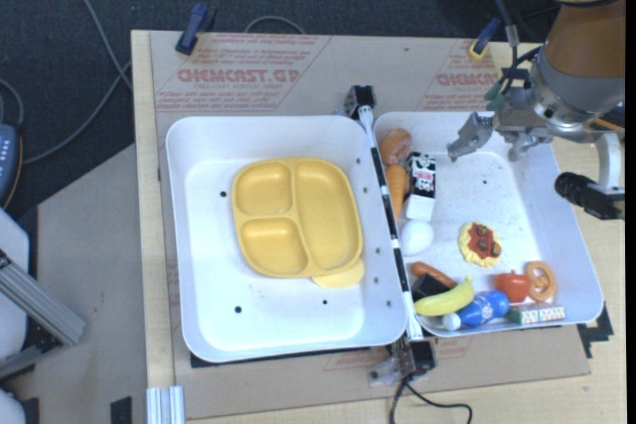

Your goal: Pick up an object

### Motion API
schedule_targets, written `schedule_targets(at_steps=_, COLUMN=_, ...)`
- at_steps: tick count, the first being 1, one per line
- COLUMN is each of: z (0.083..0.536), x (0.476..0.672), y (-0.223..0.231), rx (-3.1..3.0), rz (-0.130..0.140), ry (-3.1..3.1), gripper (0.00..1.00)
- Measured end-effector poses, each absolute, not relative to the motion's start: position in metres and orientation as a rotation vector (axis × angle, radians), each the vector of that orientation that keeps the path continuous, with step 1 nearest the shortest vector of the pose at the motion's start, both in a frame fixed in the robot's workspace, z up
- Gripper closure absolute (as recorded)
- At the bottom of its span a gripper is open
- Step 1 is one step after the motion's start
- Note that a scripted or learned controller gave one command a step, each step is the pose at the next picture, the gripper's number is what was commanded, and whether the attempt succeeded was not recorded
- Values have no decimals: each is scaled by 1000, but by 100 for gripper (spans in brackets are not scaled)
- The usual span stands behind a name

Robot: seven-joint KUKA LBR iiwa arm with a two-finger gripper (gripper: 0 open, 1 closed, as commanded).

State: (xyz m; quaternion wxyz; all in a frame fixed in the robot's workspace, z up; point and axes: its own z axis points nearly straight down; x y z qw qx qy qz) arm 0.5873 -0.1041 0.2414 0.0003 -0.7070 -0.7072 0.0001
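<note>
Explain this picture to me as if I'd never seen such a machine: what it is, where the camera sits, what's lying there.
One camera looks down at a slant on a bench. A grey and orange robot arm reaches in from the right; its gripper hangs open, holding nothing, over the right bin. That bin holds toy food: a banana, a small pizza, a pretzel, a white ball. The left bin holds a yellow divided plate.

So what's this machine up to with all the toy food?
A robot arm reaches in from the right, its gripper hovering open over the far end of the right bin with nothing between its fingers. Below lie toy foods: a banana, a small pizza, a pretzel. The left bin holds a yellow divided plate.
</note>
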Motion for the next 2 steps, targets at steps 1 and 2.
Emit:
schedule_targets(at_steps=1, z=184, x=600, y=-76, rx=-2219, rz=2, ry=-2221, gripper=0)
schedule_targets(at_steps=2, z=185, x=630, y=-63, rx=-2221, rz=-2, ry=-2224, gripper=0)
